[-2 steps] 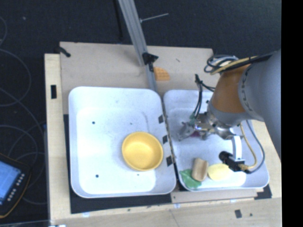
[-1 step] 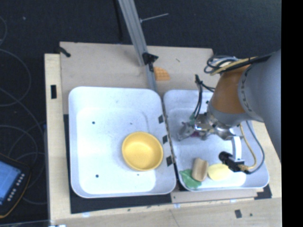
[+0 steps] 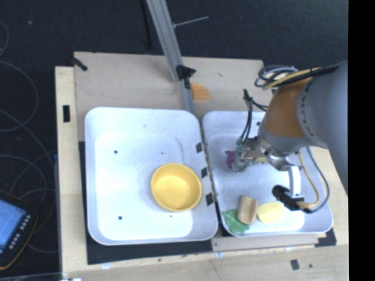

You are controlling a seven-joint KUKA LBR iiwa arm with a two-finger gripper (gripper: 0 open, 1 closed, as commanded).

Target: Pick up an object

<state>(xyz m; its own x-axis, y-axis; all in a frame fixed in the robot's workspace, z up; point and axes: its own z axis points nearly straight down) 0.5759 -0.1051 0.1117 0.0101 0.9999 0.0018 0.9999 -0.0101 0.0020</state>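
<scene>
My gripper [image 3: 238, 160] is low in the right bin [image 3: 220, 127], near its left-middle part. A small purple object [image 3: 232, 156] lies right at the gripper's tip; whether it is held is not visible. Near the front of the same bin lie a tan cylinder [image 3: 246, 209], a pale yellow rounded object [image 3: 270, 213] and a green piece [image 3: 233, 222] partly under the cylinder. A yellow bowl [image 3: 175, 187] sits in the left bin [image 3: 117, 133], towards its front right.
The grey arm with its orange band [image 3: 287, 107] covers the right bin's back right part. A black cable clip [image 3: 287, 195] hangs just above the yellow object. A slanted metal rail [image 3: 167, 34] stands behind the bins, with a small orange block [image 3: 199, 92] beside it.
</scene>
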